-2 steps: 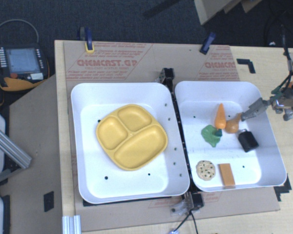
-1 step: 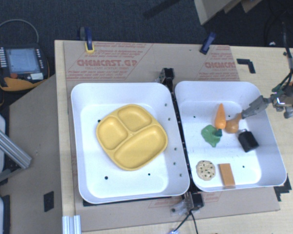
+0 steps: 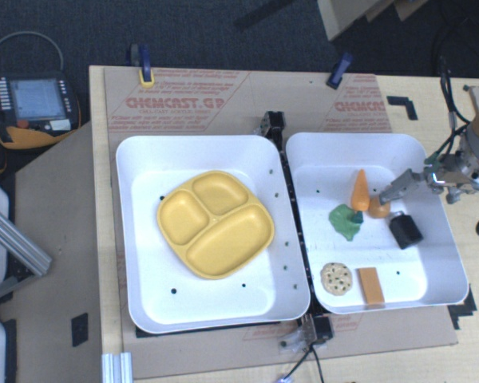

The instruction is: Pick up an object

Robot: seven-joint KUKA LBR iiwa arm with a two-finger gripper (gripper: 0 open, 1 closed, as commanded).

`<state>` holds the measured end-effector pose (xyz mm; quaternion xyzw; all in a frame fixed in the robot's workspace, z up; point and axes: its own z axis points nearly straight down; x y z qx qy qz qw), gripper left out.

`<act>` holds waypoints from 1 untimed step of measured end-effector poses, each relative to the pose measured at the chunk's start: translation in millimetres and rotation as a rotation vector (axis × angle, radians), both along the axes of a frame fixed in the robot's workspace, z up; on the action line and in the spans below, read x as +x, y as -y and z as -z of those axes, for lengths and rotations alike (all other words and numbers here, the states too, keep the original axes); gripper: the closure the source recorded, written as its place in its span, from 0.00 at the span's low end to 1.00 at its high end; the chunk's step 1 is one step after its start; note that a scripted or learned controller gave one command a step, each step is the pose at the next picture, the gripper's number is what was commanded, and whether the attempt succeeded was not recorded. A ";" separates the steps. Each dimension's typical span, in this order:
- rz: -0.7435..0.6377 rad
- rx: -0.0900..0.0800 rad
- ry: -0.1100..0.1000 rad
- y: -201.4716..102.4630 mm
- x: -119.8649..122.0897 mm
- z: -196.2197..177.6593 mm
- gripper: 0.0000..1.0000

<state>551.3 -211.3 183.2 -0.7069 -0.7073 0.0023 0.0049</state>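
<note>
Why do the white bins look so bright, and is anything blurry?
In the camera view, overhead light washes out the right bin, with soft shadows beside the carrot and black block; the yellow tray is sharp, while the gripper looks slightly soft.

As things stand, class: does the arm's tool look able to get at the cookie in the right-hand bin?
Probably yes. The cookie lies flat with open bin floor around it, apart from the tan block beside it, and the tool is already over that bin.

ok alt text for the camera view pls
A robot gripper reaches from the right into the right white bin, beside a carrot, green toy, black block, cookie and brown block. A yellow divided plate sits in the left bin.
</note>
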 end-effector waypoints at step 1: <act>-0.002 0.006 0.000 -3.2 -2.2 64.5 0.00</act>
